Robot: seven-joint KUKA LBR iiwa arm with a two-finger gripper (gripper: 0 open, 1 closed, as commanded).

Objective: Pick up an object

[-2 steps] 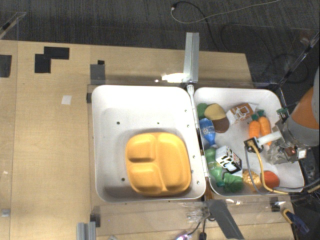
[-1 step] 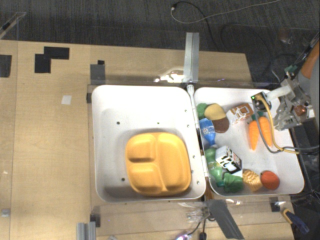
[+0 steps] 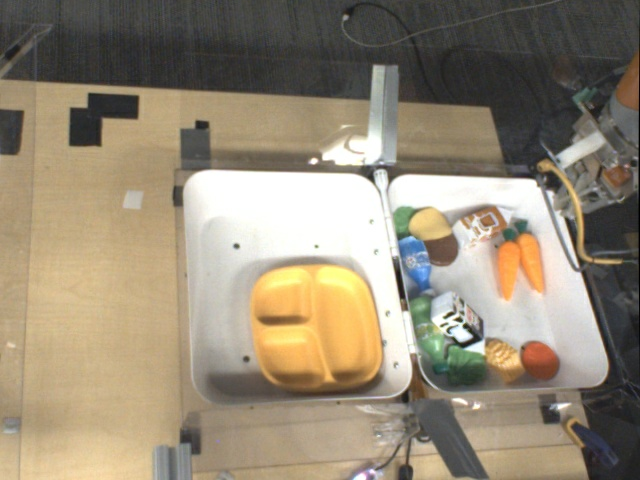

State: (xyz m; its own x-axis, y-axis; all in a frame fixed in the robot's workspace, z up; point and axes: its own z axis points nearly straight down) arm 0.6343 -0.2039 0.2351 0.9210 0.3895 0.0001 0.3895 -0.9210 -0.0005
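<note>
Well, nearest along the bottom of the right-hand shallow white bin sits a round red-orange toy fruit, touching a golden-brown bread-like piece, with dark green leafy toy vegetables crowded into the corner beside them. Just above those lies a small black-and-white patterned carton. Across the divider, the left-hand shallow white bin holds a yellow plastic compartment tray, lying flat in its near half, apart from the toys.

Farther back in the right bin, two orange toy carrots lie side by side on open floor, well apart from the clutter; I'd judge them the easiest pick for that reason. Against the divider are a blue packet, a tan-and-brown potato-like toy and a small brown-and-white box, packed close, which would likely crowd a grasp.

Farthest off, past the bin's far right corner, the end effector hangs at the edge of the wooden tabletop, over none of the objects. It is partly cut off and tangled in cables, so whether it is spread or closed I cannot tell. Nothing appears to be lifted yet.
</note>
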